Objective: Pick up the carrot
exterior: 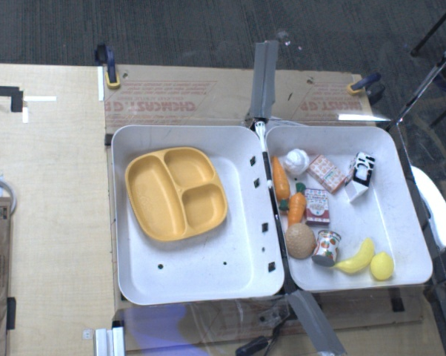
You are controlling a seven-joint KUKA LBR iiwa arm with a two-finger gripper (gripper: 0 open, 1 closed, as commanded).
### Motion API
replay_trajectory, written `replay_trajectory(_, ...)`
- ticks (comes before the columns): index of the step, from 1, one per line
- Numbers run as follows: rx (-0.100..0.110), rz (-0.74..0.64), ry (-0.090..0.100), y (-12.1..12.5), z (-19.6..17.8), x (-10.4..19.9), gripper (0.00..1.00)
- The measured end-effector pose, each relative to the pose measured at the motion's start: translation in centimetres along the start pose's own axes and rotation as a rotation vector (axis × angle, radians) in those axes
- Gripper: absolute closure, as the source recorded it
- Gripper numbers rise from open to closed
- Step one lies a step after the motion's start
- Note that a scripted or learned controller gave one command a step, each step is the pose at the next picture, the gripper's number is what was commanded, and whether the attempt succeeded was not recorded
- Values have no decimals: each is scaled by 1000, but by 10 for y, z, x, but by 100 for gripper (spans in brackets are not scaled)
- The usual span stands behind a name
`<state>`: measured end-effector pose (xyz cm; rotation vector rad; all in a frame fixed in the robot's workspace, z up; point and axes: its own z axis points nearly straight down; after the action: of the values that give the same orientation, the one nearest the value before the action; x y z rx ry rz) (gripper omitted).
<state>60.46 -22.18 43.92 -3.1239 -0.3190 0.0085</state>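
Observation:
An orange carrot (pixel 281 178) lies lengthwise against the left wall of the right bin (pixel 408 221), pointing toward the back. A second, shorter carrot (pixel 296 208) with a green top lies just right of and in front of it, almost touching. Its tip rests near a brown round fruit (pixel 300 241).
The right bin also holds a white garlic bulb (pixel 295 159), a small box (pixel 327 173), a black-and-white carton (pixel 362 170), a red packet (pixel 316 206), a can (pixel 326 247), a banana (pixel 356 258) and a lemon (pixel 382 265). A yellow divided plate (pixel 176 193) sits in the left bin (pixel 201 273).

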Motion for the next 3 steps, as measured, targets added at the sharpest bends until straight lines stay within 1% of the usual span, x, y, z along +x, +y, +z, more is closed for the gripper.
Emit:
replay_trajectory(1, 0, 0, 0, 0, 0, 0, 0)
replay_trajectory(2, 2, -4, -5, 0, -7, 1, 100)
replay_trajectory(3, 2, -4, -5, 0, -7, 1, 0)
